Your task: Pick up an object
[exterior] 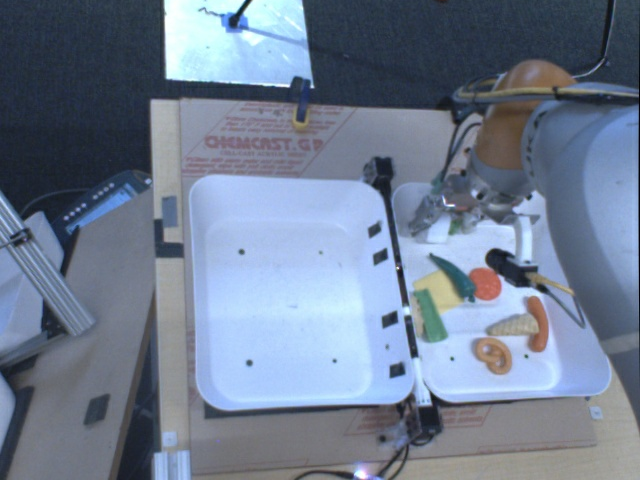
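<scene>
The jaws hung low over the right bin's far left corner, above a small white block; whether they were open I cannot tell. Nearer the bin's middle lay a green pepper, yellow wedge, red disc and pretzel.

- The bench carries a brown cardboard sheet with red print.
- Two white bins, left and right, lie side by side on this sheet.
</scene>
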Available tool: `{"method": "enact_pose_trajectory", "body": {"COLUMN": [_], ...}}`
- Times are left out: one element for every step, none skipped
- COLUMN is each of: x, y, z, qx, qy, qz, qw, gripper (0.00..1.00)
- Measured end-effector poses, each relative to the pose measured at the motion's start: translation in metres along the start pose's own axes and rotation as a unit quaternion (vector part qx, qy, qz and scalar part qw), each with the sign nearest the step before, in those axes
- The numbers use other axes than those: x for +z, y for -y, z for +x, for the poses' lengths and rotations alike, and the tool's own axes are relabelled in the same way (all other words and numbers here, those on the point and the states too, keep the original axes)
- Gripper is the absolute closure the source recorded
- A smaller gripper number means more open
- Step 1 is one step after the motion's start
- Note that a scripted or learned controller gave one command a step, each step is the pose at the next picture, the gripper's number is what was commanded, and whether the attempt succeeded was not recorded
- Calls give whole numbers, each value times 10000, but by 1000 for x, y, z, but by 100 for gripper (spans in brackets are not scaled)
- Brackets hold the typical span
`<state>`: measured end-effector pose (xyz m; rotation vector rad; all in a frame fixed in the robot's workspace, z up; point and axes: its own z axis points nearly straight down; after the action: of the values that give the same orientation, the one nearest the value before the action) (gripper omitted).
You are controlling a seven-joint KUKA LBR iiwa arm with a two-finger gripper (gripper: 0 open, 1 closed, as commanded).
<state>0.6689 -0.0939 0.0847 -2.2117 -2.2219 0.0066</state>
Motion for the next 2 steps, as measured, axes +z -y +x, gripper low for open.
{"method": "enact_pose_trajectory", "body": {"x": [1, 0], "y": [47, 86], "z": [-9, -60], "qx": [22, 41], "qy": [9, 14], "qz": [-25, -34], "qw": [10000, 10000], "gripper": [0, 0]}}
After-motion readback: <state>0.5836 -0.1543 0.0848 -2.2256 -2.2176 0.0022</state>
